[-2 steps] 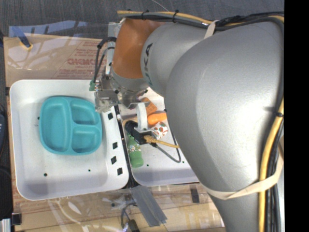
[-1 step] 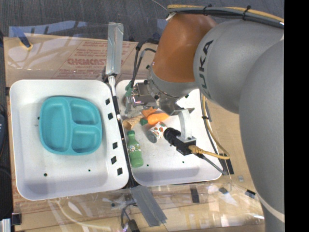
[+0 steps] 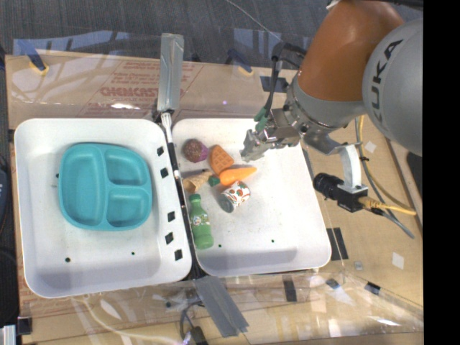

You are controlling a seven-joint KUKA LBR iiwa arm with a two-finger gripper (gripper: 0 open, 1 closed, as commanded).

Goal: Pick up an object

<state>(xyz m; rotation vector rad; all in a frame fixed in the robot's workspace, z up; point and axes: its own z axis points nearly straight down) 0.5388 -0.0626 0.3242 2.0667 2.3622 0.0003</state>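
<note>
My gripper (image 3: 252, 147) hangs over the upper middle of the right bin (image 3: 287, 221), just right of a cluster of small items. Nothing shows between its fingers. Closest to it lies an orange carrot (image 3: 238, 172), with an orange wedge-shaped piece (image 3: 220, 157) and a dark purple round fruit (image 3: 194, 149) further left. Below the carrot sits a small patterned can (image 3: 235, 195). A green bottle (image 3: 200, 222) lies along the bin's left wall. A turquoise divided plate (image 3: 106, 186) rests in the left bin (image 3: 43, 264).
The divider between the two bins (image 3: 175, 192) runs just left of the items. A grey tape strip (image 3: 169, 70) stands behind the bins. The lower right part of the right bin holds no items.
</note>
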